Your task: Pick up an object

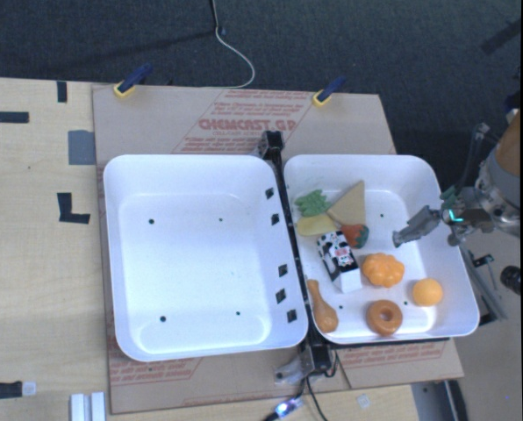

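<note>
A: Which piece is nearest for the pick?

B: The orange pumpkin (383, 270), I'd judge. It sits in the right bin (419, 169), just below and left of the hand (412, 229), not touching it.

A: How will it handle?

B: It looks like a small plastic toy: light, stiff, rounded and probably a bit slick. My guess is a grip across its widest middle, so it can't squirt out.

A: And the hand itself?

B: It hovers over the bin's right part with nothing between its fingers. Whether they are spread or pressed together I cannot tell; they read as one grey blur.

A: What crowds the pumpkin?

B: Touching its left side, the black-and-white carton (339, 258). Further below the hand lie a round orange ball (426, 292) and a brown doughnut (384, 317). Left of the hand are a tan cheese wedge (351, 203), a green leafy piece (311, 203) and a small red thing I can't name. A drumstick (321, 305) lies at the bin's lower left.

A: Beyond that?

B: The left bin (121, 261), on cardboard (235, 125) over the desk (25, 235).
</note>
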Action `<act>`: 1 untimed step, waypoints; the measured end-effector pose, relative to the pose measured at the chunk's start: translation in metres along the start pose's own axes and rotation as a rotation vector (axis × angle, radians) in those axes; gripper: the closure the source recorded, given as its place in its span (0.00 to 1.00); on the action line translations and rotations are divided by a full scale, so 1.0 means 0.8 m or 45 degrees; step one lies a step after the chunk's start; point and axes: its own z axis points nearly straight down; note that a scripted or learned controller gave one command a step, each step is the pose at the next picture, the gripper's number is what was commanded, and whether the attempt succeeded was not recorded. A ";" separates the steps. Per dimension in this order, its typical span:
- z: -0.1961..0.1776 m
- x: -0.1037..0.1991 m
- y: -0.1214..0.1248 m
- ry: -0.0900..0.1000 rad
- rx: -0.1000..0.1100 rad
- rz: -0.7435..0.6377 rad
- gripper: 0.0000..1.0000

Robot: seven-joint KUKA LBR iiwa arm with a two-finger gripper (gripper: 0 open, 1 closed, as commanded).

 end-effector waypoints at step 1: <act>0.241 0.037 -0.015 0.002 0.008 -0.002 0.00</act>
